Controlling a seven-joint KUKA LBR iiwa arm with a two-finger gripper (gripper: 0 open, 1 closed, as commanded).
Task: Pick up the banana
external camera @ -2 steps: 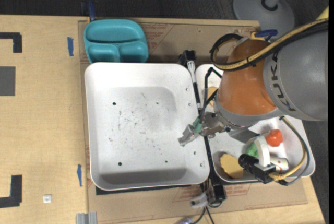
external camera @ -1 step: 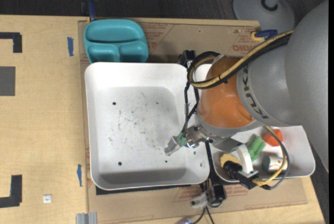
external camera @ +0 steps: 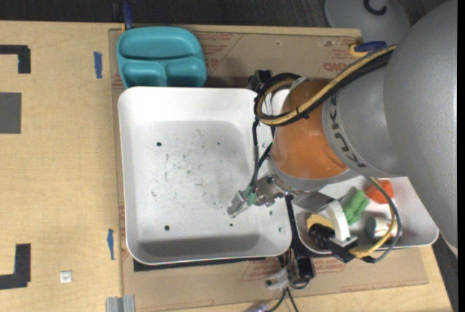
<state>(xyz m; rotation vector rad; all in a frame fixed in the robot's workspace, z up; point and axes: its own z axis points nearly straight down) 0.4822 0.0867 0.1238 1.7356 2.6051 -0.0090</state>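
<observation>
Overhead, the hand (external camera: 243,200) hangs low over the left bin (external camera: 145,158), whether apart or together unclear; the banana (external camera: 320,222) lies in the right bin (external camera: 429,234) among toys, likely light, smooth, best gripped across its middle.

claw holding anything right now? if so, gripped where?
Nothing visible in the claw; it sits low over the left bin, with no banana between its tips. Right-bin items lie under the arm.

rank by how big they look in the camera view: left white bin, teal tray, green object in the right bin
1. left white bin, largest.
2. teal tray.
3. green object, smallest, though the arm hides part of the right bin, so its full extent is unsure.
</observation>
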